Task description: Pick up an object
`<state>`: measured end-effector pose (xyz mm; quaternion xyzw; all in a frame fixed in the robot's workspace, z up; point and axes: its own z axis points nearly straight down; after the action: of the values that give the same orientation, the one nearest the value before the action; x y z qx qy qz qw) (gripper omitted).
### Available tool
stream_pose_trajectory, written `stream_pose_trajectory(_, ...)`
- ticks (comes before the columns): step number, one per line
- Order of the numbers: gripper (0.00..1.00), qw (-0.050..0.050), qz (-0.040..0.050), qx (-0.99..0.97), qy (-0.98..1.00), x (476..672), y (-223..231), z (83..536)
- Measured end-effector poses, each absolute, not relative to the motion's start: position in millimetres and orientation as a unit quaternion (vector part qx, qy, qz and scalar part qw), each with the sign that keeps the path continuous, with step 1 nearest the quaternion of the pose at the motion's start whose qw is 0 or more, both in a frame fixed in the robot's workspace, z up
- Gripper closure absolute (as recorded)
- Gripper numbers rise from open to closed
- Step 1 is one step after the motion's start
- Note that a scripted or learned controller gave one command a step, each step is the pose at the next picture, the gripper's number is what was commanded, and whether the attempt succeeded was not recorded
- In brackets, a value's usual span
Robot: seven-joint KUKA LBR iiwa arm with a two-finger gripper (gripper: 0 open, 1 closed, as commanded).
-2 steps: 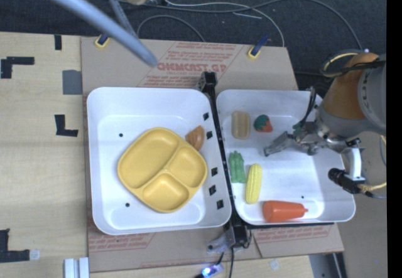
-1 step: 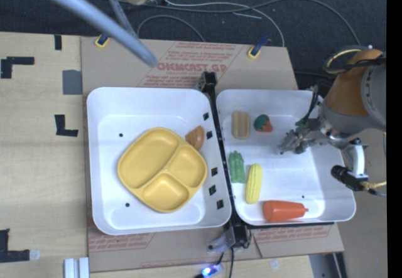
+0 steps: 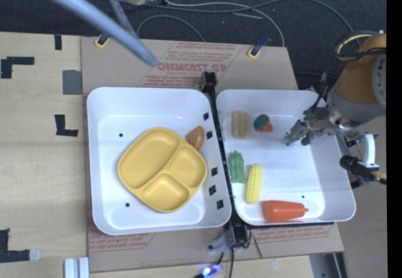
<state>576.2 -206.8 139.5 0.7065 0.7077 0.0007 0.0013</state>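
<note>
The right bin point(image 3: 326, 176) holds a tan bread-like piece point(image 3: 240, 124), a small red and green strawberry point(image 3: 263, 123), a green vegetable point(image 3: 237, 167), a yellow corn cob point(image 3: 254, 182) and an orange carrot point(image 3: 284, 210). My gripper point(image 3: 300, 136) hangs over the right side of this bin, its dark fingers pointing left and down, spread apart with nothing between them. It is to the right of the strawberry, apart from it. The arm's orange band point(image 3: 359, 79) shows at the right edge.
The left bin point(image 3: 103, 145) holds a yellow divided plate point(image 3: 162, 169) and a brown piece point(image 3: 196, 137) by the dividing wall. Cables run across the dark floor behind the bins. A grey pole point(image 3: 81, 10) crosses the upper left.
</note>
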Motion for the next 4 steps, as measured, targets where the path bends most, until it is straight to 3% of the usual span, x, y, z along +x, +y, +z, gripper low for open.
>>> stream_pose_trajectory(2, 1.00, 0.003, 0.0011, 0.706, 0.708, 579.9, -208.0, 235.6)
stream_pose_trajectory(4, 1.00, -0.001, -0.0002, 0.705, 0.709, 573.8, -115.0, 224.0)
